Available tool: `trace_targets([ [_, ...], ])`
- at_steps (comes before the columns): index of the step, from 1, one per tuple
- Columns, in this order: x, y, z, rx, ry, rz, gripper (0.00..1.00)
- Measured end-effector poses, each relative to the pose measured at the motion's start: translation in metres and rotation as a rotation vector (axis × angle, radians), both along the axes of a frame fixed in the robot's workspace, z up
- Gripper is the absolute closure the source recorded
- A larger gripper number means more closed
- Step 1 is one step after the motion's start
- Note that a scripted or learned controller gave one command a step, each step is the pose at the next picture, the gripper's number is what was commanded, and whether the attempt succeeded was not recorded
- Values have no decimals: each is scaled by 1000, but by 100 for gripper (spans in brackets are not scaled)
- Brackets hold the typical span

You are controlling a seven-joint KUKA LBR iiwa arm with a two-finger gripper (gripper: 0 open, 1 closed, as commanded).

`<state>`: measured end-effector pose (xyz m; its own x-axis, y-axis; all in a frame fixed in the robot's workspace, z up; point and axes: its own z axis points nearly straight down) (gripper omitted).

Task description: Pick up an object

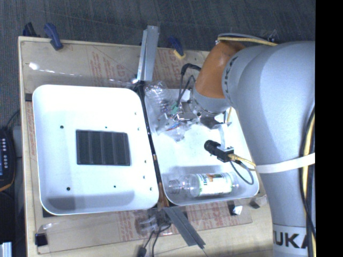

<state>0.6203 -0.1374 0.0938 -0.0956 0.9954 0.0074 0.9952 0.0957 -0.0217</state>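
Starting at the left of the bench, the left bin (48, 143) holds nothing to lift; a dark ribbed panel (103, 147) shows at the middle of its floor, with a few small dark dots around it. Across the divider from it, the right bin (185, 146) carries the candidates. Along that bin's near wall lies a clear plastic bottle (202, 185) on its side, with a label of white and green around its middle and its cap end pointing back toward the left bin. It looks empty or nearly so, so I would judge it light, fairly stiff, but smooth and round, likely to roll or squirt out of a pinch; across the labelled middle looks the safest place to take it. Toward the far corner of the right bin sits a crumpled clear plastic wrapper (161, 108), with small coloured bits showing through it. That looks almost weightless, soft and slippery, likely to collapse under the fingers, so a bunched fold would grip better than a flat sheet. The gripper (182, 115) is down at the wrapper's right edge, touching or just over it; I cannot tell how it is set, since the wrist (214, 87), orange above grey, and the crinkled plastic hide it. A black connector (217, 150) with cable hangs off the arm (278, 122), above the bottle.
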Motion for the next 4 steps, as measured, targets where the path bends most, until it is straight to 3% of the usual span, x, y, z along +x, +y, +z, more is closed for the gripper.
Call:
trace_targets([
  [1, 17, 15, -1, -12, 30, 59, 0],
  [2, 22, 6, -2, 10, 47, 52, 0],
  [3, 19, 8, 4, 13, 62, 60, 100],
  [4, 37, 71, 99, -4, -24, 123, 100],
])
